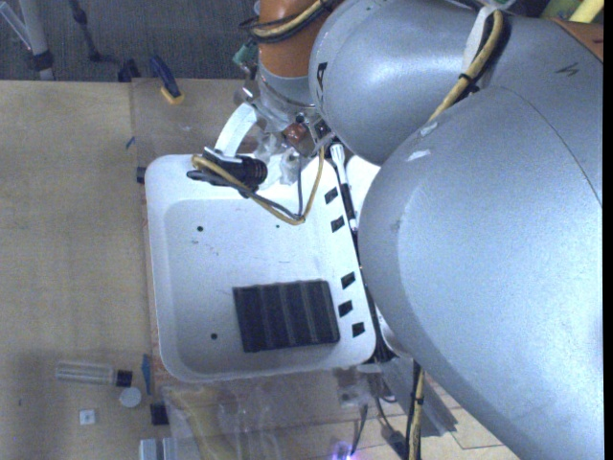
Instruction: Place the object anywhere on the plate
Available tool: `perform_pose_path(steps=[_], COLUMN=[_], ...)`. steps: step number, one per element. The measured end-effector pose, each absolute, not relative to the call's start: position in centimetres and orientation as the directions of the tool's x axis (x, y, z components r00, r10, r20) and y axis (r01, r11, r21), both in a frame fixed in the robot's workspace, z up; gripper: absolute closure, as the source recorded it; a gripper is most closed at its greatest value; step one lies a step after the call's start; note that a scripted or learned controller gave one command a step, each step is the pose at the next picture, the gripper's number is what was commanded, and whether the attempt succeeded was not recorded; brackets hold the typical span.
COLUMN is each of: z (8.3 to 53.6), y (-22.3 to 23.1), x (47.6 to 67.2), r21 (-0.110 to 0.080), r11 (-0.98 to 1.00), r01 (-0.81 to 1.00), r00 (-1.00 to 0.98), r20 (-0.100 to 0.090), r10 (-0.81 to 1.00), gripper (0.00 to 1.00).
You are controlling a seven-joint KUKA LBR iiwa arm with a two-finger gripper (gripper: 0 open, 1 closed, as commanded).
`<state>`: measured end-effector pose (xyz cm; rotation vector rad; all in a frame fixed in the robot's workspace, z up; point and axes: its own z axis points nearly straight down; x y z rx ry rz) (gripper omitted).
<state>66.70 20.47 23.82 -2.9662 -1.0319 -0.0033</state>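
camera view. the arm (460,190) fills the right half and the upper centre of the frame, with the orange band (287,8) at top centre. the gripper (278,156) sits below the band, over the upper rim of the white bin (163,257). a black fitting (235,171) and a looped yellow cable (287,214) project to its left. the state of the jaws cannot be told; the wrist housing and cabling mask that area.

the only loose item seen in the bin is a black ribbed block (285,315). it lies flat on the bin floor in the lower centre of the frame, near the lower wall, well apart from the gripper. it is probably the object of the task, though this is a judgement. a plate cannot be identified here.

handling, as judged: the block looks rigid and light. its grooved top should resist slipping. it is low and wide, so take hold across its narrower span, at mid-length, with the jaws set square to the long edges.

small items (91,374) lie on the bench (57,209) at lower left.
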Motion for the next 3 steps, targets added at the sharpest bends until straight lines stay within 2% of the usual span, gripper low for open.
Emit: perform_pose_path(steps=[1,2,3], z=[43.5,43.4,43.4], y=[18.6,11.6,14.1], x=[65.1,58.4,61.5], r21=[0.000,-0.005,0.001], r11=[-0.820,-0.571,-0.826], r01=[0.573,0.821,0.564], r00=[0.820,0.571,0.826], r20=[0.002,-0.004,0.002], r10=[0.573,0.821,0.564], gripper=[1.00,1.00,1.00])
